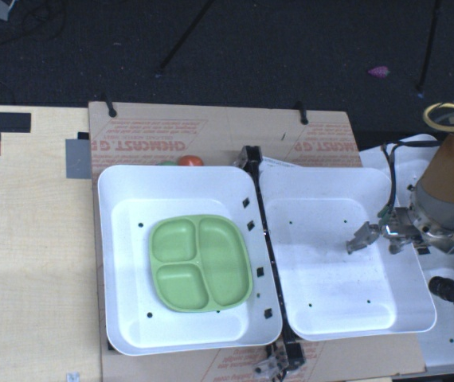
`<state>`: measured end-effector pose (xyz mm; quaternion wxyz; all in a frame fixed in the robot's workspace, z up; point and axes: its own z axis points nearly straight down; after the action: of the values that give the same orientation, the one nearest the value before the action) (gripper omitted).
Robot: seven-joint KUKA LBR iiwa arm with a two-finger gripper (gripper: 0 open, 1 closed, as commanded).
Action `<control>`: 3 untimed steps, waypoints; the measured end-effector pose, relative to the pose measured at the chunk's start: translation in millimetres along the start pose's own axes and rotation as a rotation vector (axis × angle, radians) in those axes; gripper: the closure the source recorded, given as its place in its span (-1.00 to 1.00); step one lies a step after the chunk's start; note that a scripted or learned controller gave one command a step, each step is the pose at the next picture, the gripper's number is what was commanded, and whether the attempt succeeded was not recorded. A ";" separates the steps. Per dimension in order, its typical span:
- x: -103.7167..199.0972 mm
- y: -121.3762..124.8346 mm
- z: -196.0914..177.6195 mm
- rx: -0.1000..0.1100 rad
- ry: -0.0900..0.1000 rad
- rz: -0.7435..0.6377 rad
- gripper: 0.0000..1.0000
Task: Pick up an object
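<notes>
A green three-compartment plate (pixel 201 263) lies flat in the left bin (pixel 123 205)

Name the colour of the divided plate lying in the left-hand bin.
Light green, plain with no pattern; the divided plate shows clearly in the camera view.

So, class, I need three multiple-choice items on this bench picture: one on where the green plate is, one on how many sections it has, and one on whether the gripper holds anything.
1. Where is the green plate?
A. in the left bin
B. in the right bin
C. on the wooden bench

2. How many sections does the plate have?
A. two
B. three
C. five

3. What is between the gripper's fingers?
A. the plate
B. a red ball
C. nothing

Answers:
1 A: the green plate lies flat inside the left bin.
2 B: ridges divide it into three sections.
3 C: the gripper hangs over the right bin with no object between its fingers.
</notes>
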<state>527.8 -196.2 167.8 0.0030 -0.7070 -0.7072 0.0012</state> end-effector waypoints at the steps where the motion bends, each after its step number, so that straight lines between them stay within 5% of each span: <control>1: 8.4 -3.8 60.5 0.001 0.001 0.000 -1.00; 2: 9.4 -3.8 81.1 -0.003 -0.001 0.003 -1.00; 3: 8.5 -2.8 68.9 -0.006 -0.002 0.005 1.00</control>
<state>524.6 -187.5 98.9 0.0003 -0.7087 -0.7055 -0.0002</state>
